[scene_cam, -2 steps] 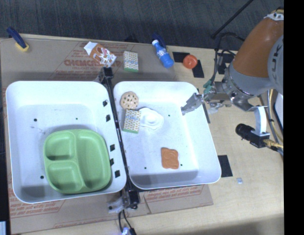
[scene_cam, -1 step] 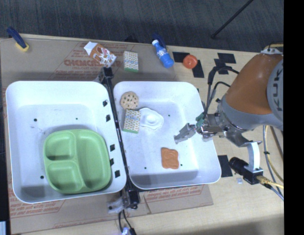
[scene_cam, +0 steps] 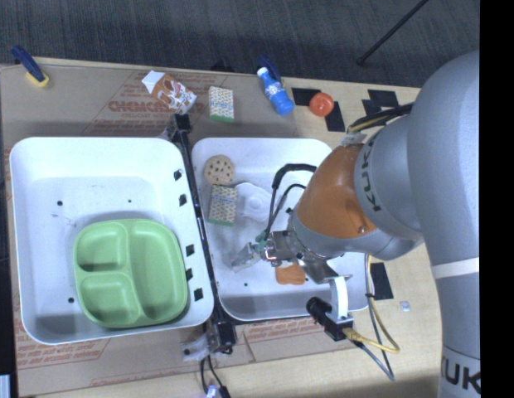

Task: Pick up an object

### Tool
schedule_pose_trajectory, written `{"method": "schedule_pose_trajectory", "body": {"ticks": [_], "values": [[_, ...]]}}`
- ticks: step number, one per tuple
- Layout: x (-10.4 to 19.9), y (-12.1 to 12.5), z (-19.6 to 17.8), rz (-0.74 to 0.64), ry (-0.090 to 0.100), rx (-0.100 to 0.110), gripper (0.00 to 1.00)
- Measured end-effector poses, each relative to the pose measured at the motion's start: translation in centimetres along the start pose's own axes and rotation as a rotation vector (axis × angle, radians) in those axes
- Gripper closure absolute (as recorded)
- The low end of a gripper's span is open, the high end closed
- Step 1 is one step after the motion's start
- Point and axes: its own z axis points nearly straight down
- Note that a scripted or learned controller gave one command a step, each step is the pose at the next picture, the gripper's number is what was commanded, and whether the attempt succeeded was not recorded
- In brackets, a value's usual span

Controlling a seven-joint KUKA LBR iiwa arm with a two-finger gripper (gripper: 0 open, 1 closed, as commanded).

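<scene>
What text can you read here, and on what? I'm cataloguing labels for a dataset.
"KU", white letters cut off by the frame, on the arm at lower right.
"KUKA", dark letters running down the arm's grey wrist housing, only partly legible.
Red print on the cardboard behind the left bin: too faint to read with confidence.
Print on the wrapper and blue bottle: too small to read.

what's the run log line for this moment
arm: over right white bin | gripper: low by orange object, grasp unclear | round brown cookie: bin's far left | green divided plastic tray: left white bin
</scene>
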Motion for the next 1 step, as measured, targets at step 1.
{"method": "schedule_pose_trajectory", "body": {"ticks": [1], "values": [[-0.06,0.0,-0.97,-0.005,-0.001,0.002,1.0]]}}
